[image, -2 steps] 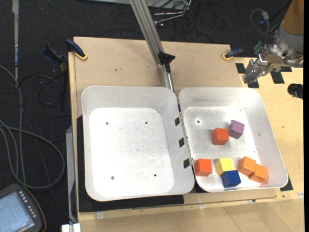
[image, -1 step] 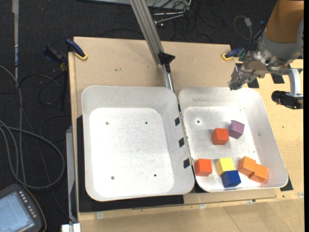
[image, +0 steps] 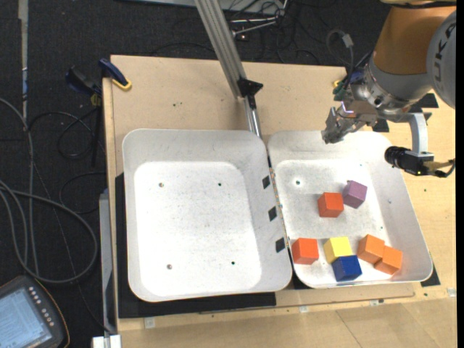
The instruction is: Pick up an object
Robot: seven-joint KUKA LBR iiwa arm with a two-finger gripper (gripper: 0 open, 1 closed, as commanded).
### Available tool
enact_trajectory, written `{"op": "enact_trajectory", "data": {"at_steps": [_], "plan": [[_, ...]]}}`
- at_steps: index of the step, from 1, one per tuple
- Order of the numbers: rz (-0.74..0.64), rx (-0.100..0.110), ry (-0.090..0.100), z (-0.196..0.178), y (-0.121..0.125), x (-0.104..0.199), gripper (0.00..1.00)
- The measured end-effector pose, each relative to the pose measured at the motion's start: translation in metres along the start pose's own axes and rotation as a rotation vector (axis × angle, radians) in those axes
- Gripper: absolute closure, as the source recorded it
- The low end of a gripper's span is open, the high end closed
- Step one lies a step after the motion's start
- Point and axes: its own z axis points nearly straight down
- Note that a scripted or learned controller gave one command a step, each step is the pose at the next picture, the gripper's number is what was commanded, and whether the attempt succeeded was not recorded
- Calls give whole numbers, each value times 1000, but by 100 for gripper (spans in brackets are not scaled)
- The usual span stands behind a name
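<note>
Hovering over the right bin's (image: pixel 406 194) far edge, the gripper (image: pixel 335 133) carries nothing (finger state: cannot tell). Blocks lie below; the yellow cube (image: pixel 337 248) touches the blue cube (image: pixel 347 267), so a descent there risks jamming.

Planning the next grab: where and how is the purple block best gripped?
Grip the purple block across two opposite flat side faces, coming straight down from above. It sits alone, tilted, with a gap from the orange block beside it, so turn the claw to match its faces.
</note>
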Motion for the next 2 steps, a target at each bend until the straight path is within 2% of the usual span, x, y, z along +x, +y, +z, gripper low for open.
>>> {"op": "enact_trajectory", "data": {"at_steps": [2], "plan": [[-1,1,0,7,-39,106,100]]}}
